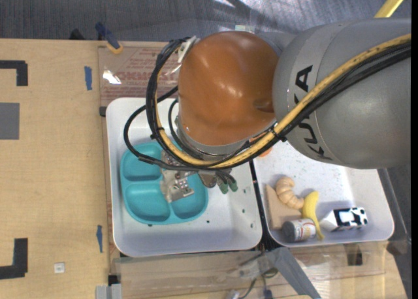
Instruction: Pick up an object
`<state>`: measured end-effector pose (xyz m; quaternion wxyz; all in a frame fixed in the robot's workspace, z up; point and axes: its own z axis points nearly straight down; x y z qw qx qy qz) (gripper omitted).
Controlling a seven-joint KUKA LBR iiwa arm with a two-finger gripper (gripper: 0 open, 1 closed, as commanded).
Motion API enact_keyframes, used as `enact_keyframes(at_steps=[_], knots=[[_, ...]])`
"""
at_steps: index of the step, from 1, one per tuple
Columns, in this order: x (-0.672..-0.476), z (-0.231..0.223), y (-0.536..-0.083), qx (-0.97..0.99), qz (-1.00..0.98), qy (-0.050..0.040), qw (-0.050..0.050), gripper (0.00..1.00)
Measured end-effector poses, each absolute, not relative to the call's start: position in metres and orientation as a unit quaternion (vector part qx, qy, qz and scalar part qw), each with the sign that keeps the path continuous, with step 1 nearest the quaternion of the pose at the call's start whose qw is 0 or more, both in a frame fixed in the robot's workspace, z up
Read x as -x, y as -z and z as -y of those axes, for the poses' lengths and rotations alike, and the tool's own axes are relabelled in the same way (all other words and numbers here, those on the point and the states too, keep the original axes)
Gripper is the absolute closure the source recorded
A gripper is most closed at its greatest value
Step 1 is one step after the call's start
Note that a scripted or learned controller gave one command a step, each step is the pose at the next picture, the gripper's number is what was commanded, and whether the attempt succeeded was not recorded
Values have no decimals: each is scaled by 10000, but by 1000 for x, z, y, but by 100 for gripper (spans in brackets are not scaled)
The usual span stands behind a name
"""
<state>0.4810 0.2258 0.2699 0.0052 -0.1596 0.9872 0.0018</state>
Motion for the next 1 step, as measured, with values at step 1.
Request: enact_keyframes(at_steps=[1], knots=[[-530, -225, -212, 4073, -9133, -11, 31, 100]])
